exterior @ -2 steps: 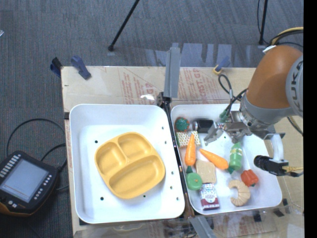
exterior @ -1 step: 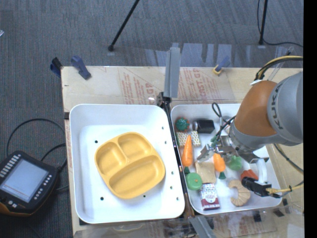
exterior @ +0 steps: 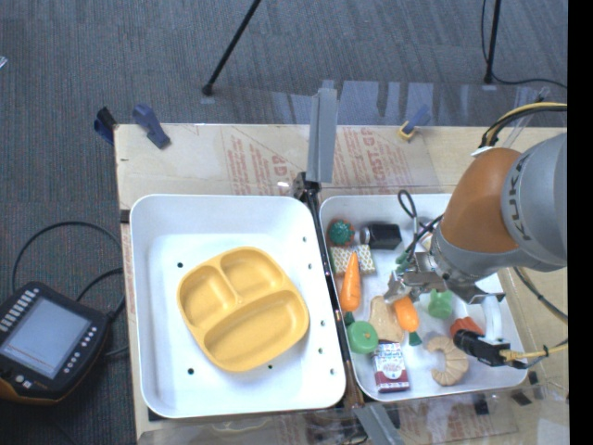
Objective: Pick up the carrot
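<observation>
Gripper (exterior: 408, 290): metal fingers low in the right bin, an orange piece directly beneath them; whether the fingers are parted or closed on it cannot be told.
Orange piece (exterior: 406, 314): short, tapered, smooth, just under the fingertips; possibly a second carrot, identity uncertain.
Carrot (exterior: 350, 282): long, slim, glossy orange cone with green top, lying near the right bin's left wall, pointing along it, apart from the gripper.
Arm (exterior: 505, 213): rounded grey casing with orange band, entering from the right.
Right bin (exterior: 435, 200): shallow white plastic, crowded with toy food: green round pieces, a tan croissant (exterior: 450, 360), a red-and-white carton (exterior: 393, 367), a black block (exterior: 382, 235).
Left bin (exterior: 157, 248): shallow white plastic, rounded corners.
Yellow plate (exterior: 243, 306): matte, rounded, three compartments, lying flat in the left bin's middle.
Bench (exterior: 232, 160): bare board with red printed lettering.
</observation>
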Action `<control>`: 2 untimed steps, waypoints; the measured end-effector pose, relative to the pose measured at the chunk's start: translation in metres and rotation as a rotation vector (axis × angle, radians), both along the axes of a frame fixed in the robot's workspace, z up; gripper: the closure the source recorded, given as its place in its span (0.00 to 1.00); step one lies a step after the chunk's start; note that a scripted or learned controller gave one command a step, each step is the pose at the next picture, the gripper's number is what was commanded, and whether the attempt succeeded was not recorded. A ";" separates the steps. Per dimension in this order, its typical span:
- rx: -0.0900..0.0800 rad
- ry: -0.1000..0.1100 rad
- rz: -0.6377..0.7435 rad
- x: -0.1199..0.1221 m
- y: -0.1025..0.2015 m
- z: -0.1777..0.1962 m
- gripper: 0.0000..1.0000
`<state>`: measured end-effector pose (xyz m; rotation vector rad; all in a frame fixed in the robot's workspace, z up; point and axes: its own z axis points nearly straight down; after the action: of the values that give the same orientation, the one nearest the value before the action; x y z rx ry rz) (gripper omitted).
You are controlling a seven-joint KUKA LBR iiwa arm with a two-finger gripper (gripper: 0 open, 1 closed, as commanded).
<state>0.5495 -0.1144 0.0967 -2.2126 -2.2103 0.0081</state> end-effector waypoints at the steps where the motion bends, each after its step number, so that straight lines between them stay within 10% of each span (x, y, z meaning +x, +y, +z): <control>1: -0.003 -0.008 0.242 0.074 0.028 0.008 1.00; 2: -0.007 -0.025 0.079 0.025 0.040 0.175 1.00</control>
<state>0.5748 -0.0744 0.2722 -2.1391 -2.3122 -0.0106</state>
